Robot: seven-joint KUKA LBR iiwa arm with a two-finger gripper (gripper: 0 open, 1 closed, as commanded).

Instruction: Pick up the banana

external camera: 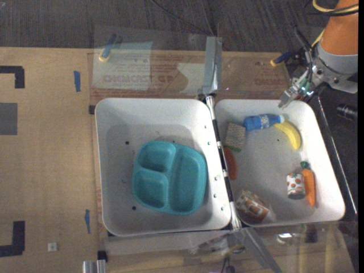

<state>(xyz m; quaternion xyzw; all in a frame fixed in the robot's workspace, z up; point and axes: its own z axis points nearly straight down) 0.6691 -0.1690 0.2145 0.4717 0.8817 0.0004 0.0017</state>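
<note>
I've got the gripper (287, 98) hovering above the right bin's (329, 169) far rim, jaws unreadable from here, banana (289, 134) just below beside the blue bottle (263, 121), so descend squarely across its curve.

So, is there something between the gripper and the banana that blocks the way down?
Nothing visible blocks it. The gripper is above the far right corner of the right bin, and the banana lies below it with its top bare. The blue bottle lies just left of the banana, very near one end.
</note>
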